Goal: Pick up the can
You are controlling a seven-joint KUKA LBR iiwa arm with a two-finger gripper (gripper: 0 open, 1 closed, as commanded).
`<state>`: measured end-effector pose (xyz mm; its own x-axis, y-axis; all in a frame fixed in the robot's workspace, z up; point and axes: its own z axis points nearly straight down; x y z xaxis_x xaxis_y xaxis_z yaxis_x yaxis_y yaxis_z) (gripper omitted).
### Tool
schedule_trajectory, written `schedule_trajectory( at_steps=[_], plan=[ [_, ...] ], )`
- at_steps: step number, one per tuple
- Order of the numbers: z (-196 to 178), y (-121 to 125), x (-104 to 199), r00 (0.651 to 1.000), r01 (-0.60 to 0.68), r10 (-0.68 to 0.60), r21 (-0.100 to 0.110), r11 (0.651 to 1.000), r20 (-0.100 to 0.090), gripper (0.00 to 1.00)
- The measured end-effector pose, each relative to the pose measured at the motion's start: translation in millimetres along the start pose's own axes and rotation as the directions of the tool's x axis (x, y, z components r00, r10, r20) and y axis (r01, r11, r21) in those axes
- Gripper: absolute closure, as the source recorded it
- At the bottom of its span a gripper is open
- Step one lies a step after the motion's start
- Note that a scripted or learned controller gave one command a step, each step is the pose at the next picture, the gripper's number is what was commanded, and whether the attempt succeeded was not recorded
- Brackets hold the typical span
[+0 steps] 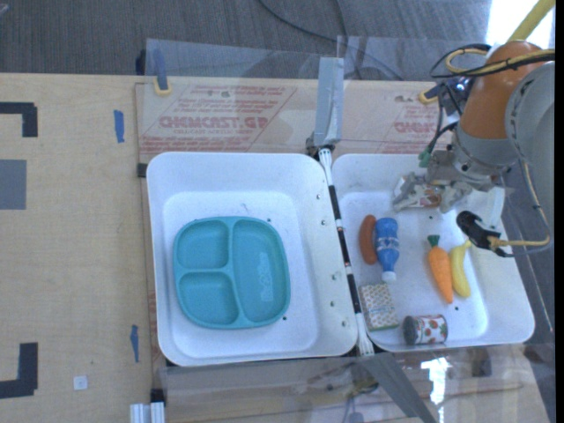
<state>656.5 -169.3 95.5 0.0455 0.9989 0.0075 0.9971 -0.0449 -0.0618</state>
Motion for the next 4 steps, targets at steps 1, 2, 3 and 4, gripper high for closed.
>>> schedule_trajectory(
  at_steps=[1, 2, 3, 4],
  plan=[
    [-10, -1, 0, 1.0, 0.001, -0.001, 0.001, 1.0, 0.001, 1.0],
    [-10, -1, 1, 1.0, 0.001, -0.001, 0.001, 1.0, 0.001, 0.0],
    [-21, -1, 1, 1.0, 0.001, -0.001, -0.001, 1.0, 0.001, 1.0],
    [-21, -1, 1, 1.0, 0.001, -0.001, 0.0, 1.0, 0.001, 0.0]
  ],
)
